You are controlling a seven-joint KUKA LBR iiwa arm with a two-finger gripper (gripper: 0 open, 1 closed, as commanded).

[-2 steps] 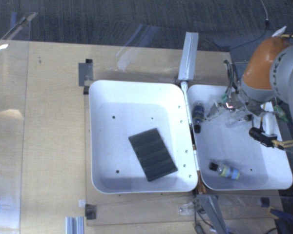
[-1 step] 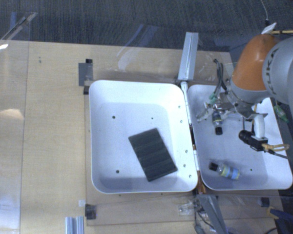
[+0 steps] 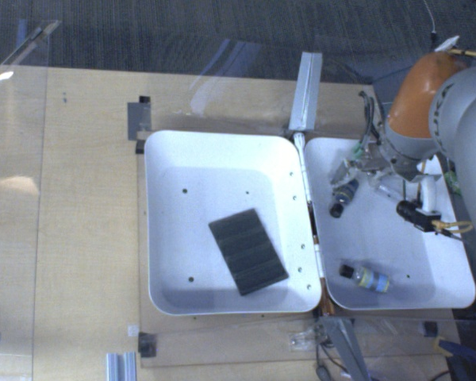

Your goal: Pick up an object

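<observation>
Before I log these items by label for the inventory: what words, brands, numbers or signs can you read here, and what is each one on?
No text can be read in this view.
Small bottle in the right bin: pale band around its body, too small and blurred to read.
Dark ribbed pad in the left bin: ridges, no print visible.
Dark cylinder near the gripper: no marking can be made out.
</observation>
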